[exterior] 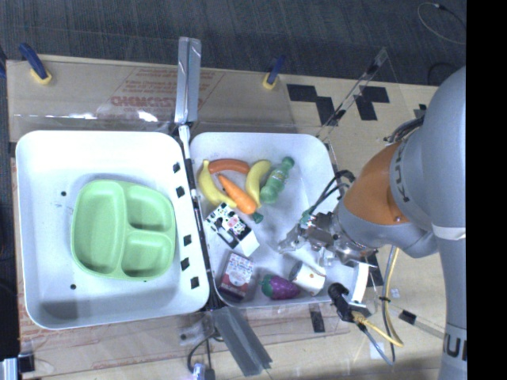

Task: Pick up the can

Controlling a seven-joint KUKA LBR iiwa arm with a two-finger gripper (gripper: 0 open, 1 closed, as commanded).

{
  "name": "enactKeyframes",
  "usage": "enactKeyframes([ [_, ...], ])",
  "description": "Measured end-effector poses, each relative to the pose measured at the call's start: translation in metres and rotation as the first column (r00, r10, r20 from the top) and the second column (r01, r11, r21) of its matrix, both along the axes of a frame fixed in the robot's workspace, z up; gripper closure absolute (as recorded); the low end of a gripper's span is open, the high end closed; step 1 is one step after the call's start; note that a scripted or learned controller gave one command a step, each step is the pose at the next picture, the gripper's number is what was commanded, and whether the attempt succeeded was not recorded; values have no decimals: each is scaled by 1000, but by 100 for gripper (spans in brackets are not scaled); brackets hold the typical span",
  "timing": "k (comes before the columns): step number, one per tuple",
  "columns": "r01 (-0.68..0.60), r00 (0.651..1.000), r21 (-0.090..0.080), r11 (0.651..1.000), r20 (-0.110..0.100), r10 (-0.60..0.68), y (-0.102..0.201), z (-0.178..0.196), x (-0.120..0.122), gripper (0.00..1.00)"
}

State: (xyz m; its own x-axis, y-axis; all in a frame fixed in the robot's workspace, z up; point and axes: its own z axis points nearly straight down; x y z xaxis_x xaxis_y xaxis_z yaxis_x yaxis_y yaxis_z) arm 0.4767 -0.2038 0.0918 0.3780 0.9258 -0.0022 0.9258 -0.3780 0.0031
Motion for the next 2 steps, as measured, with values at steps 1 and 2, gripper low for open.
enactKeyframes([
  [1, 0, 1000, 0, 1000, 0, 0, 0, 0, 0, 0],
  [2, -6, 1000, -1, 1000, 1, 6, 1, 9, 0, 100],
])
